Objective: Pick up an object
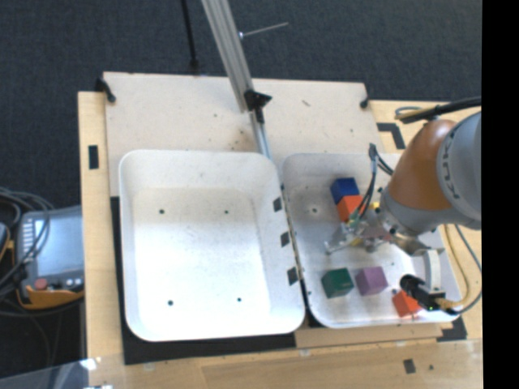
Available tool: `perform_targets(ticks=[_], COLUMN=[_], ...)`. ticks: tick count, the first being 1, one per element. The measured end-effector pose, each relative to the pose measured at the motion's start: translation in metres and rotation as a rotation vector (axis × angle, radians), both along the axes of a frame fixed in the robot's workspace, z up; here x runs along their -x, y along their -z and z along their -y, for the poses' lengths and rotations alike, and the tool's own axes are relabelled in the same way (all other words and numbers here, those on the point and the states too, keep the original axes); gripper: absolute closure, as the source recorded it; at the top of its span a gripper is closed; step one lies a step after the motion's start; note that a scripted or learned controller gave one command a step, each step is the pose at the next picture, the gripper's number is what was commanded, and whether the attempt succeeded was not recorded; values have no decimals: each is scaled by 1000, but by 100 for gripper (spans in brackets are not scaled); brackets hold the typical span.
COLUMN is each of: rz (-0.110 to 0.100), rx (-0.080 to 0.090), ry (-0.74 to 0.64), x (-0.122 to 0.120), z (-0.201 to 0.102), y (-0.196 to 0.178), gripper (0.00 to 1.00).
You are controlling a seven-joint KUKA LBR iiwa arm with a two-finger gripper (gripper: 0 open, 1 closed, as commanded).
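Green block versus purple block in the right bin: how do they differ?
The green block is dark green; the purple block is pale violet. The green block lies nearer the bins' shared wall, the purple block farther toward the arm's side. The purple block sits closer beneath the gripper than the green one. Both are similar small cubes resting side by side on the right bin floor.

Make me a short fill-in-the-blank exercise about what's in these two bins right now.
1. All the blocks lie in the ___ bin.
2. The purple block sits beside a ___ block.
3. The blue block touches an ___ block.
4. The gripper hangs over the ___ bin.

Missing words: right; green; orange; right
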State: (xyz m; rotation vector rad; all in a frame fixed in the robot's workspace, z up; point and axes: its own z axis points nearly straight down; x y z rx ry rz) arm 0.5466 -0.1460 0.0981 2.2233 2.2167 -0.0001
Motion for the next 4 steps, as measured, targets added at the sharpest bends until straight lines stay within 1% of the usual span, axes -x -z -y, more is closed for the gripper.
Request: perform_targets(ticks=[1, 2, 3, 4], rz=[4, 5, 5, 7], rx=[-1, 1, 0, 1], ry=[6, 1, -6, -7], x=[-1, 4, 2, 0], z=[1, 9, 5, 6], y=[-11, -60, -106, -160], gripper=[100, 100, 100, 100])
